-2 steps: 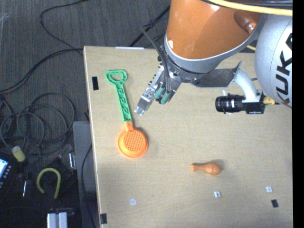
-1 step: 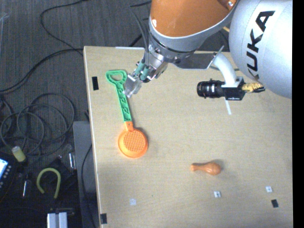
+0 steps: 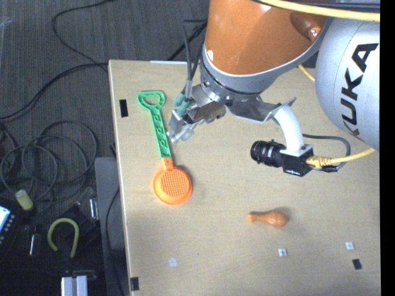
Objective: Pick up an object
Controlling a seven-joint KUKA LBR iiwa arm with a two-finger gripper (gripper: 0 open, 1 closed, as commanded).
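counter [image 3: 247,184] is a pale wooden board, seen from above at a slant. arm [image 3: 265,29] comes in from upper right, its orange band filling much of the top of the frame, grey casing with black lettering at the right edge. tool [image 3: 179,127] hangs below the wrist, over the upper left part of the board, its tip just beside the green handle of the strainer. whether it stands wide or narrow i cannot tell; metal parts overlap and blur there. nothing is visibly gripped.

strainer [image 3: 165,159] lies flat near the board's left edge: green latticed handle with a loop at the far end, orange round mesh head at the near end, handle running roughly lengthwise, slightly tilted.

small orange pear-shaped object [image 3: 270,217] lies on its side lower right of centre, well apart from the strainer and the tool.

black camera module [image 3: 281,156] on a white curved bracket sits under the arm, a yellow cable [image 3: 345,158] plugged into its right end.

floor at left: dark carpet, black cables [image 3: 49,147] in loops, a green u-shaped piece [image 3: 63,233].
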